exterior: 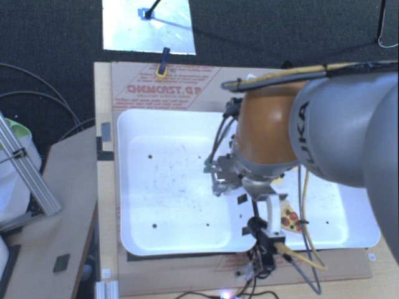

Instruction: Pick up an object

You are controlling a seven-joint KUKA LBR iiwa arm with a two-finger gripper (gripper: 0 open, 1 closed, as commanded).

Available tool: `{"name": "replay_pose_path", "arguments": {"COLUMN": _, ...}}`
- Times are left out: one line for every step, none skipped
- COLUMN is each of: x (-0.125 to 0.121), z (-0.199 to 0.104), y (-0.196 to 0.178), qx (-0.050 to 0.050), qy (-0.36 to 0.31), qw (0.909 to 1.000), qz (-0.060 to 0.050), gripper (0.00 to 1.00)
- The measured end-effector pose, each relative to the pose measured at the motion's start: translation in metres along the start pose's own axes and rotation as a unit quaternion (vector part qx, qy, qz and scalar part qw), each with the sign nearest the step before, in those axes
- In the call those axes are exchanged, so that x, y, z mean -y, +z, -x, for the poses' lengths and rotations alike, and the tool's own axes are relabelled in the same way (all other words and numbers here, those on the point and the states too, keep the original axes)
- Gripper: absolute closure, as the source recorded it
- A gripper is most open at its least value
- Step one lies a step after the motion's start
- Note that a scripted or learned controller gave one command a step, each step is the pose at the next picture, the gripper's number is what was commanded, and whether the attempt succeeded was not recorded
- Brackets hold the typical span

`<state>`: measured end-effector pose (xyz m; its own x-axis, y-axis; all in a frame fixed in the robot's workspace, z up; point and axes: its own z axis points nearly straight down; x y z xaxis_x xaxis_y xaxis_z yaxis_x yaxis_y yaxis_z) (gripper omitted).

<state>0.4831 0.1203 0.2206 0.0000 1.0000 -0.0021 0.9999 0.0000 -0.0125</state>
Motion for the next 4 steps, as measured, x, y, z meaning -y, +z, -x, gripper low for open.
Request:
{"name": "replay_pose_path", "arguments": {"x": -0.002, "z": 0.000, "y": -0.248, "qx": -0.004, "qy": -0.002, "qw": 0.9998, "qz": 0.017, "gripper": 1.00}}
{"name": "replay_pose_path", "arguments": {"x": -0.032, "z": 0.007, "y": -0.188, "qx": 0.000, "qy": 0.000, "qw": 1.0000, "qz": 0.005, "gripper": 1.00}}
{"name": "replay_pose_path", "arguments": {"x": -0.048, "z": 0.077, "y": -0.257, "qx": -0.001, "qy": 0.003, "qw": 0.9999, "qz": 0.012, "gripper": 1.00}}
{"name": "replay_pose_path", "arguments": {"x": -0.072, "z": 0.177, "y": -0.319, "qx": 0.001, "qy": 0.004, "qw": 0.9999, "qz": 0.012, "gripper": 1.00}}
